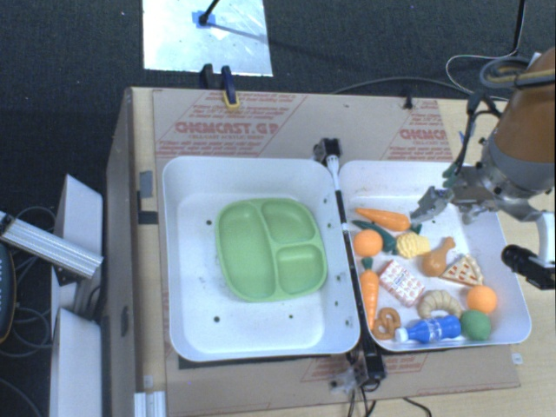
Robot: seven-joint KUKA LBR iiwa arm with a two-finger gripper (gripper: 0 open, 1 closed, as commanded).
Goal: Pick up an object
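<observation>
The right bin [512, 259] holds several toy foods: a carrot [382, 219], an orange [368, 242], a yellow corn cob [412, 246], a chicken drumstick [439, 256], a pizza slice [461, 271], a second carrot [370, 289], a pink-and-white block [400, 281], a croissant [439, 302], a pretzel [385, 321], a blue bottle [433, 329], a green ball [475, 324] and an orange ball [481, 299]. My gripper [430, 205] hangs over the bin's upper middle, just right of the first carrot and above the corn cob. Nothing is visibly held in it.
The left bin [191, 233] carries a green divided plate [271, 248]. A black divider rail [346, 250] runs between the bins. A black fixture [528, 266] juts in at the right bin's edge. Cables [473, 68] trail behind the arm.
</observation>
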